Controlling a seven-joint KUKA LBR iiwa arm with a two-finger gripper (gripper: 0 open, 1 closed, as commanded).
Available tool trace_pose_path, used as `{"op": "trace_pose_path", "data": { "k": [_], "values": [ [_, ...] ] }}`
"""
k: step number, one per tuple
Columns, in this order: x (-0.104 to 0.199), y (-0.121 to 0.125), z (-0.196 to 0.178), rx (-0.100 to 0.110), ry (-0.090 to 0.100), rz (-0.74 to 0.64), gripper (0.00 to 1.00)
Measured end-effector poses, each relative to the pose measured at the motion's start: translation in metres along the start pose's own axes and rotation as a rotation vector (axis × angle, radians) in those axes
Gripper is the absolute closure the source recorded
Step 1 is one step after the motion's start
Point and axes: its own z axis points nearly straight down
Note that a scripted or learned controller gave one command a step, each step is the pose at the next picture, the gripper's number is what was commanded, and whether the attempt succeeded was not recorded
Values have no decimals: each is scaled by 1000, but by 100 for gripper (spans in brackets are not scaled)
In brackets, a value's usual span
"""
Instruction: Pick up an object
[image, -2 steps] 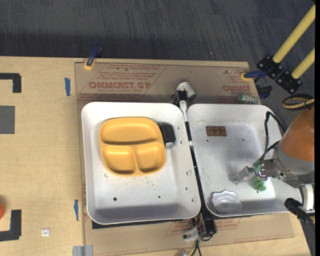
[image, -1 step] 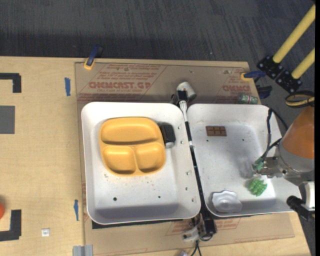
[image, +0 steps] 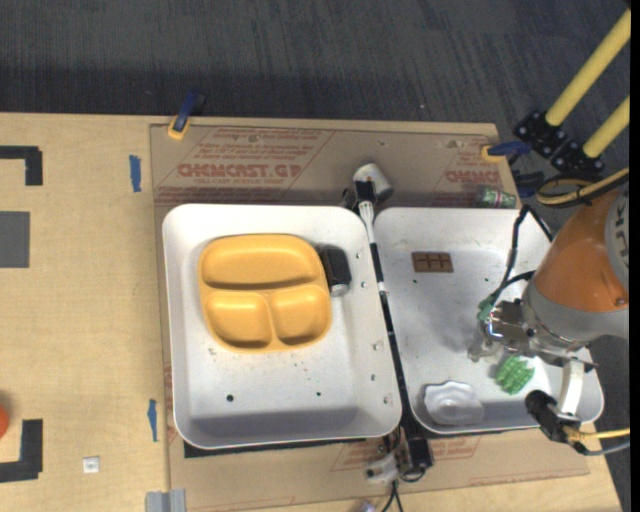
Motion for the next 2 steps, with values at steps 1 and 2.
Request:
{"op": "trace_pose_path", "data": {
  "k": [1,2],
  "values": [
    [0,0,0,0,0,0,0],
    [-30,44,18,-1,-1,-141,0]
  ]
}}
